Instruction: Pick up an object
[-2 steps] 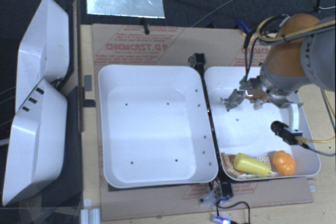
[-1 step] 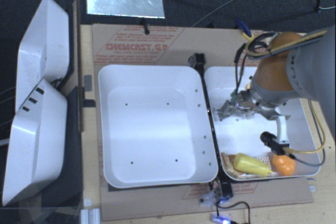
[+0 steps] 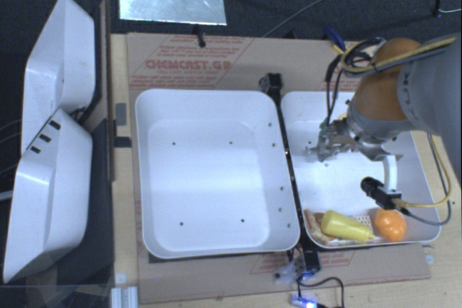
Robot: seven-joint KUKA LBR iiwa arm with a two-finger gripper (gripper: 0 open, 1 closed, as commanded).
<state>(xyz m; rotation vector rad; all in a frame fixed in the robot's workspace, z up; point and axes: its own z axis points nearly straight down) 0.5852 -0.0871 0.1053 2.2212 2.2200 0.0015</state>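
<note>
The arm reaches in from the right over the right bin, with its gripper low above the bare white floor in the far-left part of that bin. The step in hand looks like the approach: nothing has been lifted, and the objects to be picked lie well apart from the gripper, along the bin's near edge.

There, a yellow object lies on its side, with an orange round object just beside it on the right and something pale and netted between and behind them, too small to name. The left bin holds no part in this step.

The next move, as a judgement, calls for the gripper to travel toward the near edge, centre over one of the two objects, and come down with its fingers either side of it; the bin wall close by leaves little room on the near side.

As for the gripper itself, it is small and tangled with cabling in this view. It cannot be told how far it is open, though nothing appears to be in its hold.
</note>
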